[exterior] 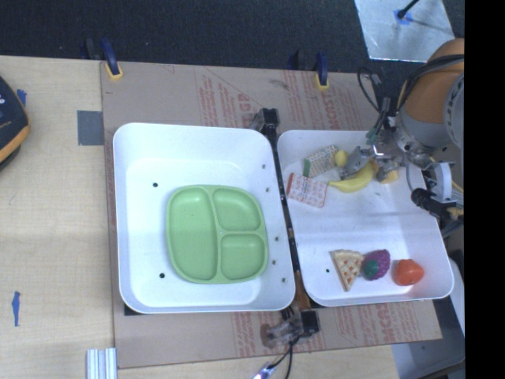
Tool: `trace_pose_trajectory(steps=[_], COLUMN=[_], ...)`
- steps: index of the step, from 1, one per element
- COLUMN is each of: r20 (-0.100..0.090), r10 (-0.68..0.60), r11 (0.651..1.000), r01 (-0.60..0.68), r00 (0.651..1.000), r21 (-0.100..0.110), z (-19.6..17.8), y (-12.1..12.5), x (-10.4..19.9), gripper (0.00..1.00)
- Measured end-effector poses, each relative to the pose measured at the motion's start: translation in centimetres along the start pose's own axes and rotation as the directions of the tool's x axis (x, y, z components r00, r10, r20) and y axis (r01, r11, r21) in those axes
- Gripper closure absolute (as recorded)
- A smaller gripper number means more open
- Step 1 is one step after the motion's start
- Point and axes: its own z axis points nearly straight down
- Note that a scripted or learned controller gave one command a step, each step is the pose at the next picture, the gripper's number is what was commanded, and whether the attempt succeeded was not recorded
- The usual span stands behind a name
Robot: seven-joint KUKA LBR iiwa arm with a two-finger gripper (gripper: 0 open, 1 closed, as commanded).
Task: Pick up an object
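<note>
My gripper [374, 163] is low over the back of the right bin [394, 219], with its fingers apart and nothing visibly between them. It stands at the right end of a yellow banana [352, 183], which lies on the bin floor; that end is partly hidden by the gripper. A small yellow piece [389, 176] shows just right of the gripper. Nearby to the left lie a small yellow fruit [341, 158], a patterned packet [319, 162] and a red and white packet [308, 189].
At the right bin's front lie a pizza slice [346, 267], purple grapes [376, 264] and a red tomato [407, 272]. The left bin [142, 156] holds a green divided plate [217, 234]. Black cables [430, 200] hang by the bin's right wall.
</note>
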Motion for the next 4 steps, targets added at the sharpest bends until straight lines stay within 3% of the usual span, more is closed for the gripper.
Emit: trace_pose_trajectory(steps=[1, 2, 3, 4], r20=[0.026, 0.027, 0.027, 0.028], r10=[0.003, 0.006, 0.003, 0.003], r11=[1.000, 1.000, 1.000, 1.000], r01=[-0.002, -0.005, -0.003, -0.003], r00=[1.000, 1.000, 1.000, 1.000], r21=[-0.022, -0.022, -0.021, -0.023], z=[-0.1, -0.1, 0.0, 0.0], y=[0.2, -2.3, -2.2, 0.2], x=[6.5, 3.2, 5.8, 9.6], gripper=[0.00, 0.00, 0.00, 0.00])
